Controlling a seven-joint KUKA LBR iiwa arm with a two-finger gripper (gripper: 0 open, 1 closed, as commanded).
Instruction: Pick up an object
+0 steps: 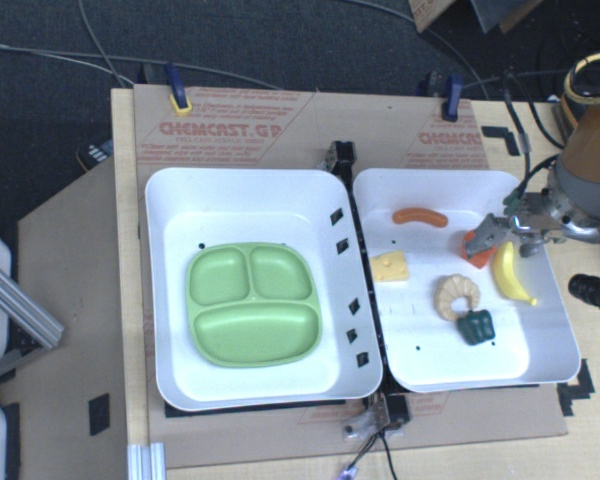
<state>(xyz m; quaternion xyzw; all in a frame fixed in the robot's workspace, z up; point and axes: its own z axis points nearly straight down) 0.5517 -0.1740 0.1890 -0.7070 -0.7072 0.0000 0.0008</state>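
Two white bins sit side by side on the desk [130, 268]. The left bin [165, 288] holds a green plate [252, 303] with three parts. The plate lies flat in the middle of that bin.

The right bin [540, 353] holds the small toys. The arm [590, 163] comes in from the 3 o'clock side and reaches over the top right part of this bin. Its pincer [500, 233] is low over the bin, near the 2 o'clock corner. I cannot tell if the pincer is apart or together.

A small red thing [476, 253] lies right under the pincer, touching it or just below it. I cannot tell if it is held. A yellow banana [512, 276] lies just beside the pincer, at 5 o'clock from it. An orange sausage [420, 217] lies at 9 o'clock from the pincer, near the top wall of the bin. A yellow cheese block [389, 267] lies farther off, at 8 o'clock from the pincer, close to the wall between the bins. A tan croissant [457, 295] lies at 7 o'clock from the pincer, near the middle of the bin. A dark green toy [476, 327] touches the croissant at its 5 o'clock side.
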